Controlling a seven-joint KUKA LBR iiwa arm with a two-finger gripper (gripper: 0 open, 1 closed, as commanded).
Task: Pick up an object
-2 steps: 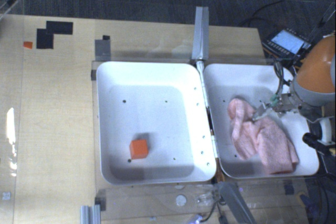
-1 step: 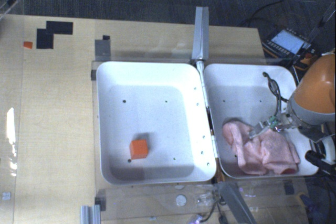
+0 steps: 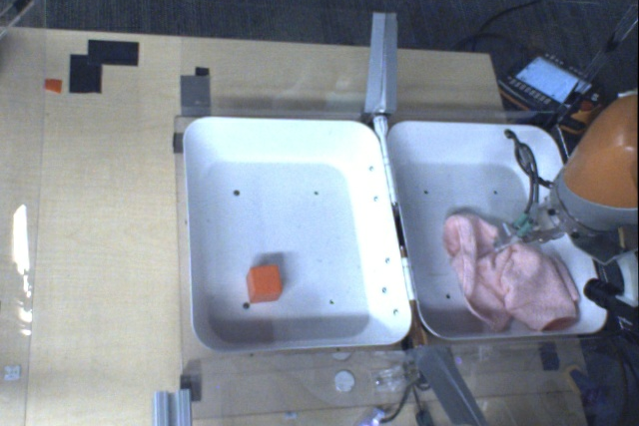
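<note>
Pink cloth (image 3: 509,274) lies crumpled in the right bin (image 3: 449,155), gripper (image 3: 521,230) low on its far edge, seemingly after a fold; whether it's pinching, I cannot tell. Orange block (image 3: 265,283) sits in the left bin (image 3: 270,155)

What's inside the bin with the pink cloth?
The right bin holds a crumpled pink cloth, with the claw at its top edge. Whatever lies beneath the cloth is covered, so I cannot tell.
</note>
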